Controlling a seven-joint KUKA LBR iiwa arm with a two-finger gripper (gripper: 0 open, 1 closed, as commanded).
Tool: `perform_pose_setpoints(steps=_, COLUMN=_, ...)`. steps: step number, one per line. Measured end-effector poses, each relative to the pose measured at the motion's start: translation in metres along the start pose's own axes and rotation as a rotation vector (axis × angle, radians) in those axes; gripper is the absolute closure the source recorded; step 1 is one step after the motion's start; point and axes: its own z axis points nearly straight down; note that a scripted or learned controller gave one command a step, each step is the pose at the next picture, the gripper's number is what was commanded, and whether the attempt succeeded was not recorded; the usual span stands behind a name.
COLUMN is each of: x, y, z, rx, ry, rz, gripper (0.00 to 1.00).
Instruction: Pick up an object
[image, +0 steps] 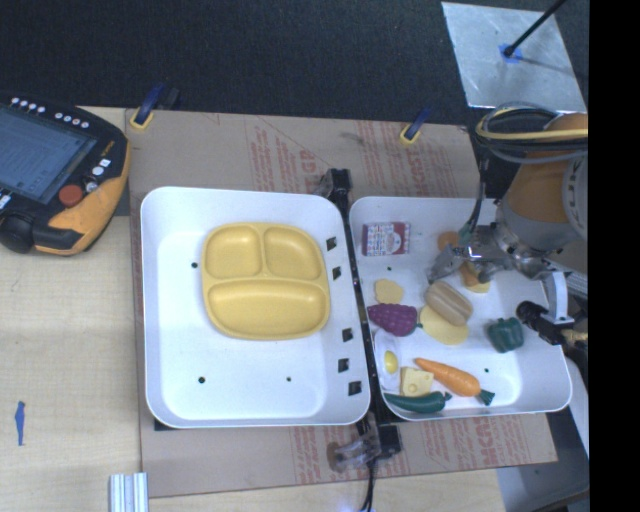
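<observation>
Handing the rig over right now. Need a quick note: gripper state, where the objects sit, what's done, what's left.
Gripper: low over the upper part of the right bin; nothing visible between its fingers, so no grasp confirmed.
Objects, all in the right bin: small red-and-white carton at upper left, bread roll just below the gripper, purple grapes, carrot, cheese wedge, dark green pepper along the lower edge, green piece at right.
Left bin: holds the yellow divided plate.
Done: arm is over the objects.
Left: close on one object and lift it.
</observation>
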Motion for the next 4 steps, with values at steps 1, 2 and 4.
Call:
perform_pose_setpoints(steps=1, x=0.028, y=0.05, z=-0.004, rx=-0.01, ry=-0.001, rz=-0.004, gripper=0.0)
perform_pose_setpoints(steps=2, x=-0.019, y=0.047, z=-0.004, rx=-0.008, ry=-0.004, rz=0.002, gripper=0.0)
perform_pose_setpoints(steps=4, x=-0.028, y=0.046, z=-0.003, rx=-0.006, ry=-0.005, rz=0.003, gripper=0.0)
